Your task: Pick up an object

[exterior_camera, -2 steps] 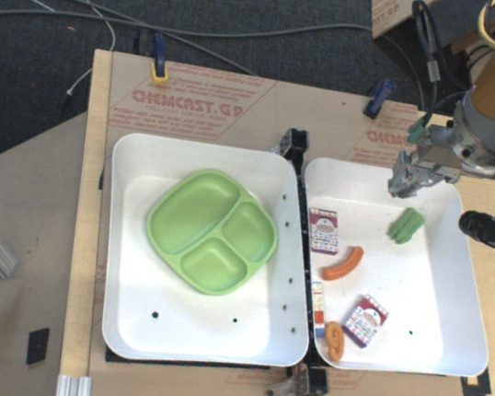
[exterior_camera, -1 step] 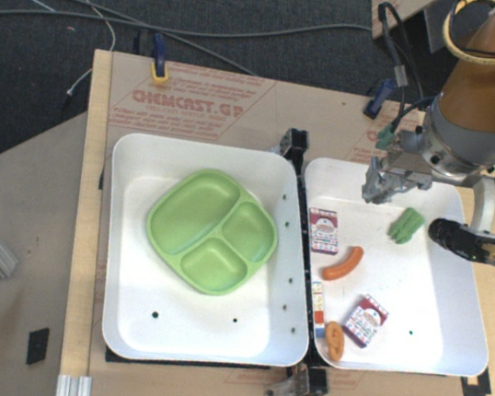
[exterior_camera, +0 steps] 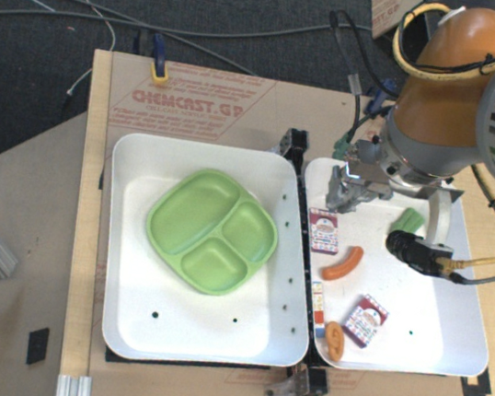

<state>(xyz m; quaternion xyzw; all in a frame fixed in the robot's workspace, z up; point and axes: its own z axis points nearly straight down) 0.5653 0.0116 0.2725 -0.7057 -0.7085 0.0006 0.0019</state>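
Cardboard [exterior_camera: 193,100] reads "CHEMCAST GP" (red print); gripper [exterior_camera: 346,194] hovers, its grip state unclear.

Green three-compartment plastic plate [exterior_camera: 212,231]: smooth, faint sheen.
Two shallow white plastic bins [exterior_camera: 124,299]: smooth, matt.
Brown cardboard sheet under the bins [exterior_camera: 198,101]: dull, printed red.
Orange band on the arm [exterior_camera: 454,71]: glossy.
Metal gripper [exterior_camera: 349,192]: grey, dull shine.

In the right bin lie a sausage [exterior_camera: 342,263], two small cartons [exterior_camera: 323,231] [exterior_camera: 365,320], a carrot [exterior_camera: 334,337], and a green block [exterior_camera: 407,221].
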